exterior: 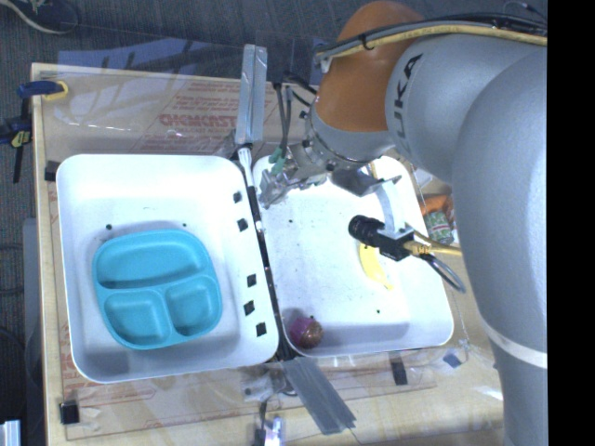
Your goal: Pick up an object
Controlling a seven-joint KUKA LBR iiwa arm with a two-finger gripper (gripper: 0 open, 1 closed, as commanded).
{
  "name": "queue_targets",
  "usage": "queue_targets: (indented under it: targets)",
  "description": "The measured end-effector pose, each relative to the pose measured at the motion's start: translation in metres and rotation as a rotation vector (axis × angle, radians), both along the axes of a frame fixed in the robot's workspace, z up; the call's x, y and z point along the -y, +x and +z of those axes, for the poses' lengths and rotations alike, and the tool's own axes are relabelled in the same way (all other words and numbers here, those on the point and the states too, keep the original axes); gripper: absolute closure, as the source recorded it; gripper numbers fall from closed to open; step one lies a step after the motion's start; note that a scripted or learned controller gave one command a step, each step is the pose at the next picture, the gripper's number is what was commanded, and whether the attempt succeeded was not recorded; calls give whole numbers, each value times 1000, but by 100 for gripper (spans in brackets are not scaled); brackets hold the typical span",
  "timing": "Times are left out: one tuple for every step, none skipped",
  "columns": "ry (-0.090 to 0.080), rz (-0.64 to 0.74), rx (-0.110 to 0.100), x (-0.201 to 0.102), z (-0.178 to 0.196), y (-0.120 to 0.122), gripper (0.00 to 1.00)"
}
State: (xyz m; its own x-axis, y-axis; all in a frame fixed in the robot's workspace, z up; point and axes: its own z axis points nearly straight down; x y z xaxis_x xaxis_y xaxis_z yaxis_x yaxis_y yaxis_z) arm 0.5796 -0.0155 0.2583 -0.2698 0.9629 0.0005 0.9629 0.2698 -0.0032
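Objects number three: one blue tray, one yellow piece, perhaps banana, one reddish ball; end effector grip unreadable.

1. Your two bins are white; the left bin is plain, and the right bin is dotted with small dark specks.
2. The plate is light blue all over.
3. You have a yellow thing and a dark red-purple ball.
4. The arm is grey, with an orange band.
5. Your bench top is pale tan, marked with faded red lettering.
6. Small black squares line the white strip between the bins.
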Motion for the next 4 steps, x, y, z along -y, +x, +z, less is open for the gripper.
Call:
queue_targets:
  targets:
    - [0, 0, 0, 0, 0, 0, 0]
    - [1, 90, 0, 113, 9, -49, 0]
    - [-9, 212, 23, 92, -119, -22, 0]
    - [-2, -167, 2, 112, -166, -95, 0]
